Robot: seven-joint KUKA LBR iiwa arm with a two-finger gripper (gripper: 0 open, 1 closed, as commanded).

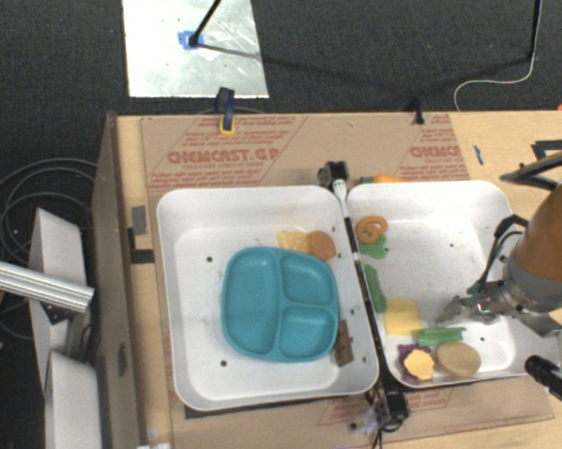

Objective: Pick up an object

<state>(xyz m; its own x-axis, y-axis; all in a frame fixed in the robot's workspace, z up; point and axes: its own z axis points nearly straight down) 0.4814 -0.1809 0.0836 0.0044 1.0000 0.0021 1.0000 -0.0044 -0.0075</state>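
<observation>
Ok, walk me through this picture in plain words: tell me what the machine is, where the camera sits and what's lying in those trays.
One camera looks down at a slant on two shallow white bins. The left bin holds a teal divided plastic plate. The right bin holds small toy foods: an orange ring, a yellow square slice and a tan round piece. From the right reaches a robot arm with an orange band; its pincer hangs low over the right bin. Nothing shows between its tips.

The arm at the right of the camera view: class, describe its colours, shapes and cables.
The arm shows a broad, rounded orange band above a grey wrist section. Its tool is small, metallic grey, and narrows toward the tip. A thin dark cable loops along the wrist. No lettering is legible on it.
</observation>
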